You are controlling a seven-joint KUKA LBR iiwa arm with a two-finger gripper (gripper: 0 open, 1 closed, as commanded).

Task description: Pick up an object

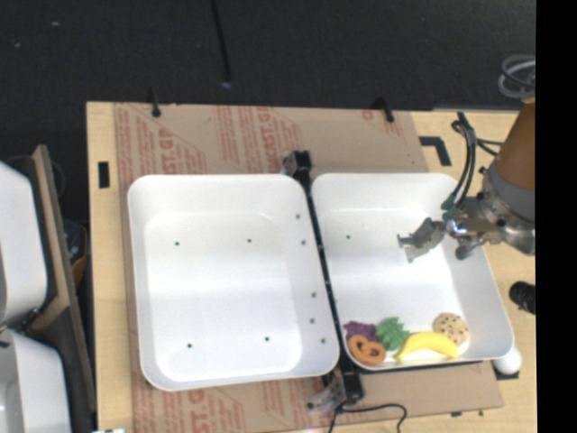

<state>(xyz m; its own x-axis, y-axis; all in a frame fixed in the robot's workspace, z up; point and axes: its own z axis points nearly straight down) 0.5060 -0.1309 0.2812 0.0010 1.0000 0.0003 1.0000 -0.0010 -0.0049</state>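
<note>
Camera view: tool hangs over the right bin, grip state unclear (toy banana huddles at the near wall).

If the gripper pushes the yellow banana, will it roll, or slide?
The banana looks curved and lies flat, so it would probably slide or pivot rather than roll. It seems a small toy, likely light. Neighbours and the right bin wall may block it.

Both bins look like smooth white plastic; the bench beneath seems matt printed cardboard.
</note>
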